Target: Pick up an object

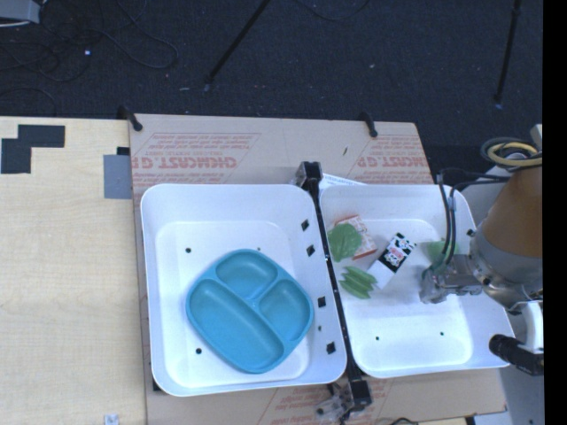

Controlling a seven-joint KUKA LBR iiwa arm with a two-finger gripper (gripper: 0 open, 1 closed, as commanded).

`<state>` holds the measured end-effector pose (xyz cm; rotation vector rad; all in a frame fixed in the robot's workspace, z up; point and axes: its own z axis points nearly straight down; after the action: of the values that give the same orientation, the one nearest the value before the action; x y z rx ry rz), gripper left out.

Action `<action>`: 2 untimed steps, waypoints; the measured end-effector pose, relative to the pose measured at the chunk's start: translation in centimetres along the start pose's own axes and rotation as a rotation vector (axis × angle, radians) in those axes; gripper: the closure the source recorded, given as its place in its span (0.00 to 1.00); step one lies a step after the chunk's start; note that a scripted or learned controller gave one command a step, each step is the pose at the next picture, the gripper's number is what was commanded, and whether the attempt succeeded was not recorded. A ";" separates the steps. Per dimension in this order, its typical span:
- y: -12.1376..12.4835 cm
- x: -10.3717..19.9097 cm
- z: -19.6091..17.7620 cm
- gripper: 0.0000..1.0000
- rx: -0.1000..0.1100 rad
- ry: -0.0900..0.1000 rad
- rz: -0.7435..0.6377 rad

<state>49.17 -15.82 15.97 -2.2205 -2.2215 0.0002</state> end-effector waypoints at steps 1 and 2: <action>-0.1 -0.9 -5.8 1.00 -0.001 -0.001 0.000; -1.1 -0.9 -10.8 1.00 0.000 0.000 -0.001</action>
<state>48.08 -16.68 26.73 -2.2197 -2.2229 0.0005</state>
